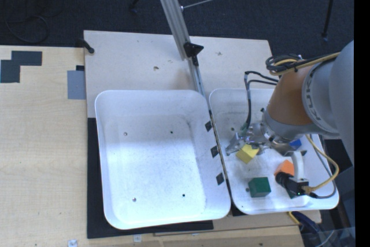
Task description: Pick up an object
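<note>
— Now, where's the claw [241, 143]?
— Down inside the shallow white right-hand bin [327, 201], just above a small yellow block [247, 153]. Open or shut: cannot tell.
— Touching the block?
— Hard to say.
— Anything else nearby?
— Green cube [259, 186] toward the front, orange piece [285, 168] and blue piece [295, 144] beside the arm.

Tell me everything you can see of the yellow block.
The yellow block is small, boxy and plain yellow, seemingly solid, turned at an angle to the bin's sides. It sits in the right bin, near its left wall, directly under the gripper, whose metal parts meet its upper edge. Whether it is gripped or resting on the floor cannot be told. The green block lies apart, nearer the camera.
</note>
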Controlling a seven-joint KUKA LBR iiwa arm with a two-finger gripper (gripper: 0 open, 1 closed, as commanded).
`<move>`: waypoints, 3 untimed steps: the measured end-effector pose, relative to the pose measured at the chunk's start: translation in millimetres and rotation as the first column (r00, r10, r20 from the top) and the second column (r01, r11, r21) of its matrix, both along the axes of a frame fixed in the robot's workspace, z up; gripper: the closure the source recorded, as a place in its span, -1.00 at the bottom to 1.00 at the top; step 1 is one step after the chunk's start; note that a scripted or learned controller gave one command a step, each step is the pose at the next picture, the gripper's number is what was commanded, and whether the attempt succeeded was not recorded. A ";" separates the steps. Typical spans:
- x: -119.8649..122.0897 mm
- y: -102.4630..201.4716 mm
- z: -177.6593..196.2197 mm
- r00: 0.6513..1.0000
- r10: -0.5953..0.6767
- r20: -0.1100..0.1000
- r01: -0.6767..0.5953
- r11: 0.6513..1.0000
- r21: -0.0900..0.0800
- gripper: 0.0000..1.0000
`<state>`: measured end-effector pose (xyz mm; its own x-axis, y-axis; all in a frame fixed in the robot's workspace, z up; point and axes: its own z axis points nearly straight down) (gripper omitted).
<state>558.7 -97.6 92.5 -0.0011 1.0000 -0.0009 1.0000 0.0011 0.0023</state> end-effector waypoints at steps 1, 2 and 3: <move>-0.3 -1.5 9.5 1.000 -0.002 -0.004 0.002 1.000 0.002 1.00; 46.4 39.8 102.6 1.000 0.003 0.005 -0.003 1.000 0.002 1.00; 43.1 39.1 97.3 1.000 0.003 -0.007 -0.003 1.000 0.001 -1.00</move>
<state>601.8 -58.5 189.8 -0.0036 1.0000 -0.0001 1.0000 0.0036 -0.0044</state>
